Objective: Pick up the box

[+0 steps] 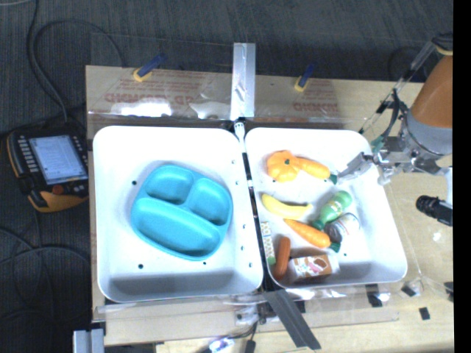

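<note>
The box (pixel 310 265) is a small carton with a brown and white label. It lies on its side at the front of the right bin (pixel 390 245), next to a small red-brown item (pixel 280 254). My gripper (pixel 368 162) hangs over the bin's back right corner, well behind the box and to its right, apart from everything in the bin. Nothing shows in its grasp.
The right bin also holds an orange and yellow squash toy (pixel 293 166), a banana (pixel 283 205), a green bottle (pixel 333 207), a carrot (pixel 307 232) and a can (pixel 343 226) just behind the box. A blue divided plate (pixel 182 209) lies in the left bin (pixel 118 271).
</note>
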You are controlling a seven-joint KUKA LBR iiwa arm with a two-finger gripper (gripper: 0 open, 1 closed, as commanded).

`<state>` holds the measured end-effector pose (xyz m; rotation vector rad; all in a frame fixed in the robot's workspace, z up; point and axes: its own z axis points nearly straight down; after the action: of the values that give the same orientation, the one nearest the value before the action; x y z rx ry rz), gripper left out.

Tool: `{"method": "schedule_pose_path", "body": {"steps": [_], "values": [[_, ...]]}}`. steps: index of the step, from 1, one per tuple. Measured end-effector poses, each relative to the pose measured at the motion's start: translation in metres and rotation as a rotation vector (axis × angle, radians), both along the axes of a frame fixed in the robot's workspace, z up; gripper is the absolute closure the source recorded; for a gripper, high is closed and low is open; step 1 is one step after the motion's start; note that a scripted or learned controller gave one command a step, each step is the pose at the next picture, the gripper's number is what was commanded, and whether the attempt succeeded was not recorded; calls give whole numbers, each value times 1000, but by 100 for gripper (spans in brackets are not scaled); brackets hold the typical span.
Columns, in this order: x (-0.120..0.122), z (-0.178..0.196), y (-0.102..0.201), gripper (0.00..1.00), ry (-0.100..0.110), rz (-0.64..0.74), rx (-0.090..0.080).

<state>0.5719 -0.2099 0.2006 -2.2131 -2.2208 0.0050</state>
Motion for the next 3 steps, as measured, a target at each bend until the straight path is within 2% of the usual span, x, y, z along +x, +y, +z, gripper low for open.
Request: {"method": "schedule_pose_path", "body": {"steps": [1, 2, 3], "values": [[-86, 184, -15, 0, -2, -231, -7], [-86, 232, 7, 0, -4, 271, -3], [-84, 240, 7, 100, 0, 272, -5]]}}
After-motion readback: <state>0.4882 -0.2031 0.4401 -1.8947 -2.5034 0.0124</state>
